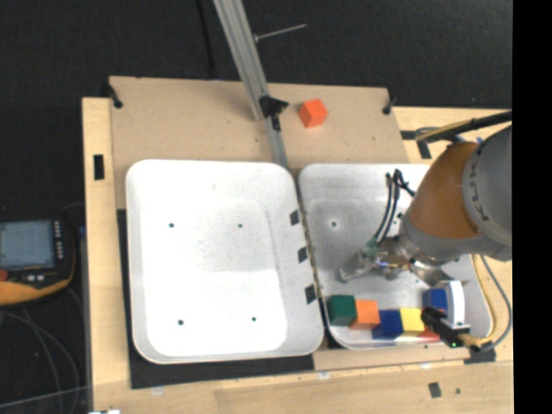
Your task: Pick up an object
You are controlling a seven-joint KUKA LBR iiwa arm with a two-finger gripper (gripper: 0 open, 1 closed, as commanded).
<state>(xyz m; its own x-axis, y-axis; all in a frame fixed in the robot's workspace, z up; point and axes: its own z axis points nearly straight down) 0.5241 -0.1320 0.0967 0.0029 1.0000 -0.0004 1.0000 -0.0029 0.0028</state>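
The blocks are lying in a row along the near edge of the right bin (345, 188): a green block (341, 309), then an orange block (366, 312), a blue block (388, 323) and a yellow block (412, 319), each touching the next. They are looking small, stiff and light, probably with smooth faces, so I think a grip across two flat opposite sides is the safest. The green block is having one free side toward the bin's left wall, so it seems the easiest to take.

The gripper (355, 267) is hanging just above the row, over the bin floor, and I cannot tell its state.

The close neighbours and the bin's rim are crowding the blocks. Another orange cube (313, 113) is lying on the bench board behind the bins, well apart. The left bin (147, 231) is standing beside.
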